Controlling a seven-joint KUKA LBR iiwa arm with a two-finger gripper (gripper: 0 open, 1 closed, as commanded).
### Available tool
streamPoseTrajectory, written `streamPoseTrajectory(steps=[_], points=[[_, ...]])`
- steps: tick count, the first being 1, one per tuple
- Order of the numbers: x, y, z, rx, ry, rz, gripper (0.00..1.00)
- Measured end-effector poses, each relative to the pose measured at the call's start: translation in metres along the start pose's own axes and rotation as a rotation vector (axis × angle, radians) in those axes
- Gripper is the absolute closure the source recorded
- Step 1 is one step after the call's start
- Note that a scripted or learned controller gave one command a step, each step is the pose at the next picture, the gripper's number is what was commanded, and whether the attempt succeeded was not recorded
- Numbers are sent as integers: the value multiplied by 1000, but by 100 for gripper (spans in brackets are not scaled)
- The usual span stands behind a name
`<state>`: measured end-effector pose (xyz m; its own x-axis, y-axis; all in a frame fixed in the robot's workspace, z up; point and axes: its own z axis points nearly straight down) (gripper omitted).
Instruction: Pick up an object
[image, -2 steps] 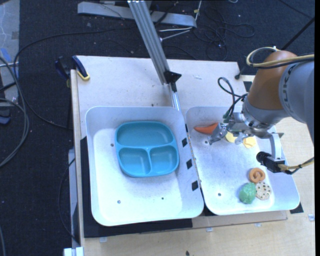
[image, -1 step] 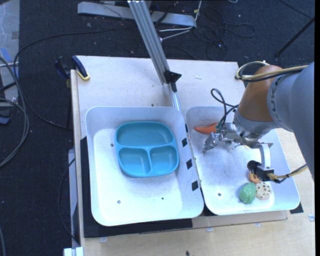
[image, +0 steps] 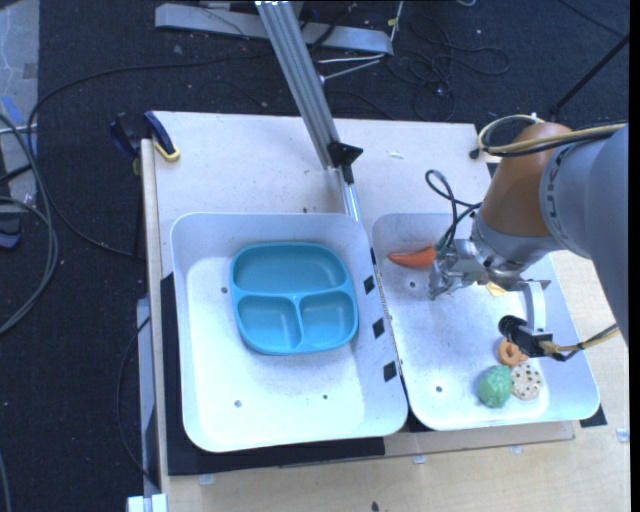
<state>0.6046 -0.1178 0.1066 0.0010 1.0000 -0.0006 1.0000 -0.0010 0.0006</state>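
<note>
Green ball (image: 493, 387): near right bin (image: 450, 400) corner, touching cookie (image: 526, 381), pretzel (image: 513, 351) just behind.
Carrot (image: 412, 257): far, beside gripper (image: 440, 284).
Blue tray (image: 295, 297): left bin (image: 280, 420).

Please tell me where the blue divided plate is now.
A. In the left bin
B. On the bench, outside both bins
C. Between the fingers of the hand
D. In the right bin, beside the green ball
A. The blue divided plate lies flat inside the left bin, while the green ball sits in the right bin and the hand is over that right bin, away from the plate.
</note>
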Motion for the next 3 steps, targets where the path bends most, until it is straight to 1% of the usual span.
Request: streamPoseTrajectory(steps=[1, 2, 3], points=[[0, -8, -58, -4, 0, 0, 100], [8, -2, -106, -4, 0, -4, 100], [10, -4, -148, -3, 0, -3, 100]])
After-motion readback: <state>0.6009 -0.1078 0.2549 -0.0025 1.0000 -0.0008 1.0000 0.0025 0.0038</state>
